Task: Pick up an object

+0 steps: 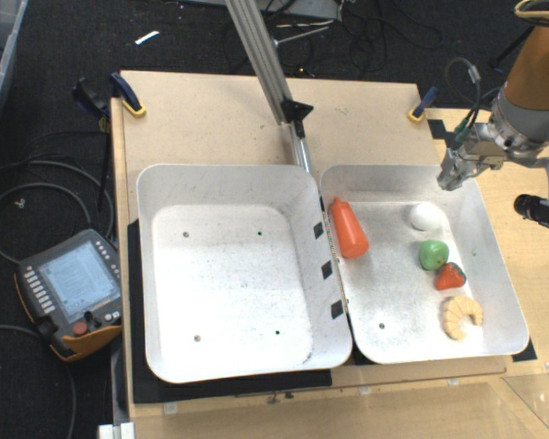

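Note:
The right bin (494,245) holds several items: an orange carrot-like piece (349,229) by its left wall, a white egg (426,216), a green round fruit (433,254), a red strawberry (450,276) and a tan croissant-shaped piece (461,316). My gripper (451,177) hangs over the bin's far right corner, above and just right of the white egg, apart from every item. The orange band of the arm (535,67) sits above it at the right edge.
The left bin (156,199) lies beside the right one, joined by black clips at the shared wall. A slanted metal pole (261,53) crosses the bench from the top. Yellow clamps (133,108) hold the bench's far corners. A teach pendant (73,286) lies on the floor at left.

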You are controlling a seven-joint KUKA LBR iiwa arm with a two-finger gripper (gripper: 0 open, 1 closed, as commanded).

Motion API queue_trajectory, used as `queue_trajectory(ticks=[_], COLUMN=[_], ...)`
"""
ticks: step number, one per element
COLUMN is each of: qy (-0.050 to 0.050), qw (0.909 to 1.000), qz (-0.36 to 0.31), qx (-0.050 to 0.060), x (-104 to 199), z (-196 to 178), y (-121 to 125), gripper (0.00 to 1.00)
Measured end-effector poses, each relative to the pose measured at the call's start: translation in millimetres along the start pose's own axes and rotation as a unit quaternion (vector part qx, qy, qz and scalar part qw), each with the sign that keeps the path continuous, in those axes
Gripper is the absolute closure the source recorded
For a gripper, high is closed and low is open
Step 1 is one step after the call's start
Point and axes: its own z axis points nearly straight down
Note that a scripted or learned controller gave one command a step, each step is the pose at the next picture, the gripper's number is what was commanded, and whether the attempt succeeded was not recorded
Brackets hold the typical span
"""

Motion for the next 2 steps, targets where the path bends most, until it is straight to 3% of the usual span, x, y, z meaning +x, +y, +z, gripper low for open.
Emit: queue_trajectory(ticks=[1,2], qy=[0.000,0.002], qw=[1.0000,1.0000], qz=[-0.001,-0.003], qx=[0.000,0.004], x=[0,53], z=[-44,-34], y=[2,-11], gripper=[1.00,1.00])
